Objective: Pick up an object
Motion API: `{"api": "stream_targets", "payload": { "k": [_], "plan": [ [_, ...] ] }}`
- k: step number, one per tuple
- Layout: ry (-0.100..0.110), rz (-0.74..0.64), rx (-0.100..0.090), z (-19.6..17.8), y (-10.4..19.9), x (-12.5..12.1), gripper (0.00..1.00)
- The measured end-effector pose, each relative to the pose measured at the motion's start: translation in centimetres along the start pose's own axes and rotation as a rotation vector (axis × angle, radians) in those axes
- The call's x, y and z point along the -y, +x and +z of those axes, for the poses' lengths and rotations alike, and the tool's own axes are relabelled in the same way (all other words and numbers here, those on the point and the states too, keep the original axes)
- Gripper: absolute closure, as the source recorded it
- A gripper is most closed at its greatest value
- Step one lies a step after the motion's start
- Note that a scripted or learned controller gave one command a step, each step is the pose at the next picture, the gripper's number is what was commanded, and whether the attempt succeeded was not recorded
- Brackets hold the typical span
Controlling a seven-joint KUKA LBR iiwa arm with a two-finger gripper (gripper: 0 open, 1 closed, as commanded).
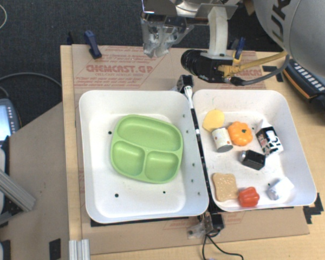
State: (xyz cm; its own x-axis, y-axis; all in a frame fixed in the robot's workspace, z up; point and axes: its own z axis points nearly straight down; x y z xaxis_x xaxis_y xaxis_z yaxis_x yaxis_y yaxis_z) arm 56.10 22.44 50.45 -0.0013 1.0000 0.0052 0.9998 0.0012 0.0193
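Note:
My gripper (157,43) hangs high above the bench's far edge, behind the left bin (92,145), with nothing seen in it. A green three-section plate (146,148) lies in the left bin. The right bin (298,161) holds a yellow lemon-like piece (213,119), a small white can (222,140), an orange pumpkin (240,134), a black-and-white object (268,140), a black block (253,160), a tan slice (225,186), a red piece (248,197) and a small grey-white object (276,189).
Both bins rest on a brown board (119,66) with red lettering. A blue clamp (92,44) grips the board's far left corner. A black rod (194,124) runs along the seam between the bins. Cables trail at the front edge (214,242).

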Motion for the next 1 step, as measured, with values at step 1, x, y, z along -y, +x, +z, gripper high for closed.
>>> {"api": "stream_targets", "payload": {
  "k": [1],
  "plan": [
    [0.035,0.006,0.012,16.37,-3.92,-0.61,1.0]
  ]
}}
